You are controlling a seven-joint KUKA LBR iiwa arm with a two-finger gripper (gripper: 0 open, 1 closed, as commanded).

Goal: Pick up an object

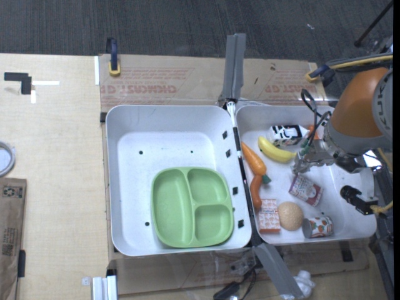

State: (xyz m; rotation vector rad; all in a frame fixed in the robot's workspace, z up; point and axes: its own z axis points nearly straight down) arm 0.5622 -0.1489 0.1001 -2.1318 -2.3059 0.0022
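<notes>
Crowding the right bin's (350, 233) front edge, packets are awaiting picking as the gripper (304, 162), grip unreadable, is hovering over a red pouch (306, 189).

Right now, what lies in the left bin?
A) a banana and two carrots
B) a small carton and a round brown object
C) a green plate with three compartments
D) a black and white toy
C: the green plate with three compartments lies in the left bin, while the banana and the carrots lie in the right bin.
</notes>
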